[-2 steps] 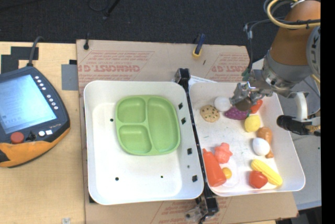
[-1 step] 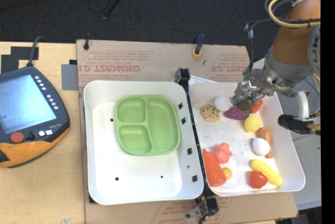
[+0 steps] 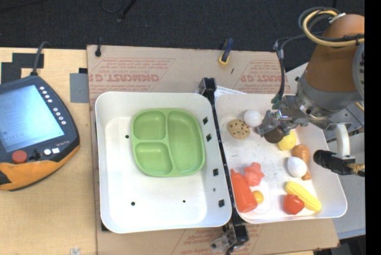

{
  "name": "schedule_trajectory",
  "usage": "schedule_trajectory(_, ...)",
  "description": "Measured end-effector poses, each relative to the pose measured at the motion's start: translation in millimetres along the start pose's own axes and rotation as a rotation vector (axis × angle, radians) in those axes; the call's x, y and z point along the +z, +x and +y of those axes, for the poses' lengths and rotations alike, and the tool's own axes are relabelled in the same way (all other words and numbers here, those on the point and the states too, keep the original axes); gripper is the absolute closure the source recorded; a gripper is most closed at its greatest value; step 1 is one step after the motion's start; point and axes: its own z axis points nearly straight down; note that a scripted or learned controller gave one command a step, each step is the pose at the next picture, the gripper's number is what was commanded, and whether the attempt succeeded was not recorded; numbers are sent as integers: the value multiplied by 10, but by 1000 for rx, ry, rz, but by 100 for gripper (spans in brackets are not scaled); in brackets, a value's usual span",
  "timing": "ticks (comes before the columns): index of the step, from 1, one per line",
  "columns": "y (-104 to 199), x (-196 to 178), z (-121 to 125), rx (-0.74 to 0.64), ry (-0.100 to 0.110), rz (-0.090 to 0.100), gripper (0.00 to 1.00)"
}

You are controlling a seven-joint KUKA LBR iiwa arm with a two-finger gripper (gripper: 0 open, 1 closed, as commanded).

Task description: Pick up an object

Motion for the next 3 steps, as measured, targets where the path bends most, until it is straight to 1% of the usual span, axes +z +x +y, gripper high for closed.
schedule_trajectory(1,341,114,-510,0,3,1,100)
schedule_trajectory(2,229,141,-554,2,-1,-1,100)
schedule_trajectory(3,280,8,-438,2,-3,-1,100)
